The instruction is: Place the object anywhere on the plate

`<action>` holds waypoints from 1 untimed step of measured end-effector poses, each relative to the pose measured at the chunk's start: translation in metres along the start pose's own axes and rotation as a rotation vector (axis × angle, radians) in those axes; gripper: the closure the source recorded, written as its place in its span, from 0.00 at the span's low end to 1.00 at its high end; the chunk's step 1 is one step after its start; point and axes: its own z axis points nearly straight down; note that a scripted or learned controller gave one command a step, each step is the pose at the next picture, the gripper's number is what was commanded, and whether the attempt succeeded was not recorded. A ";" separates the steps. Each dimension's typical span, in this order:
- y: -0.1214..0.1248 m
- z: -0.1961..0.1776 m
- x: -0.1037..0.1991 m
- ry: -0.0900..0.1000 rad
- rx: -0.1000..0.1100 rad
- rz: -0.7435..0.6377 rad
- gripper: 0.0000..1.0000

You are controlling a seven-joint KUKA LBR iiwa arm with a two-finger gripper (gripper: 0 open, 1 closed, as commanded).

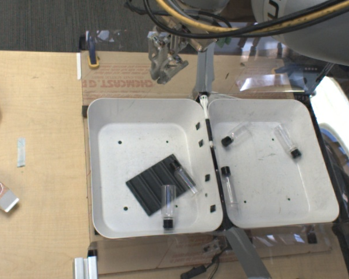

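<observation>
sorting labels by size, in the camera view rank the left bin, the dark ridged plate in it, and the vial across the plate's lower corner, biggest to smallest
1. left bin, largest by far.
2. dark ridged plate, lying flat inside that bin.
3. clear vial with a black cap, lying over the plate's lower corner, smallest.
All three sit at a similar depth, so the order looks safe.

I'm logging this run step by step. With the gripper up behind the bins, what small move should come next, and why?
Probably bring the gripper forward and right, over the right bin. Three clear vials lie there off the plate, while the dark ridged plate in the left bin already bears two, and the gripper hangs above the cardboard behind the bins.
</observation>
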 end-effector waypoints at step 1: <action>0.021 0.056 -0.017 0.001 -0.002 -0.348 1.00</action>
